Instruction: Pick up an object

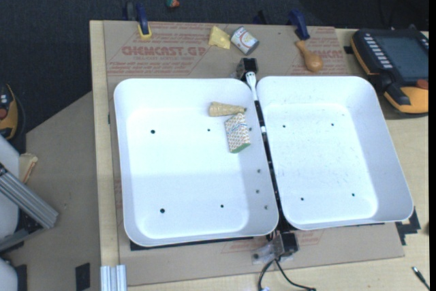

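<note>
Two objects lie in the left bin [136, 167], near its upper right corner. One is a tan, cone-shaped piece [225, 109] lying on its side. Just below it is a small patterned packet [237, 132] in green, white and red, touching or nearly touching the cone. The right bin [381, 167] holds only dark specks.
Behind the bins on the brown board lie a yellow wedge [219, 38], a small white-and-grey box [244, 40] and a wooden-handled tool [308, 55]. Blue clamps [142, 18] hold the board's back edge. A black and orange pendant [398, 65] sits at the right.
</note>
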